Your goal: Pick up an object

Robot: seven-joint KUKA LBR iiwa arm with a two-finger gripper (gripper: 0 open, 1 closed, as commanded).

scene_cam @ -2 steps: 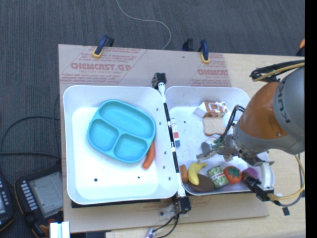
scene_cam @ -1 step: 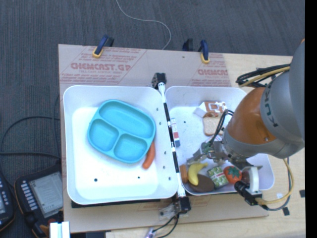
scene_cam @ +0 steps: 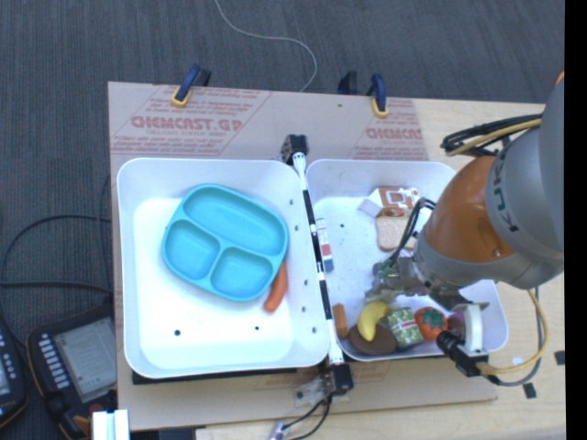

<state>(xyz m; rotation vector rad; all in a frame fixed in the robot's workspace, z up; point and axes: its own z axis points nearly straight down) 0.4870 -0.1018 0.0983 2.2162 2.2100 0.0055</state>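
While toys (scene_cam: 396, 324) crowd one corner, tool (scene_cam: 393, 280) hovers above.

The divided plate (scene_cam: 226, 242) lies in the left bin (scene_cam: 138, 273), a carrot (scene_cam: 276, 291) touching its right side. The right bin (scene_cam: 348, 177) holds the banana (scene_cam: 371, 319) near its front, with toast (scene_cam: 391, 235) behind.

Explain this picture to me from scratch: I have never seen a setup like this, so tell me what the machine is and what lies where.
One camera looks down at a slant on a bench with two shallow white bins. The grey and orange machine reaching in from the right is a robot arm; its end effector is low in the right bin, among toy foods: a banana, a strawberry and a slice of bread. I cannot tell whether it holds anything. The left bin has a blue divided plate with a carrot beside it.
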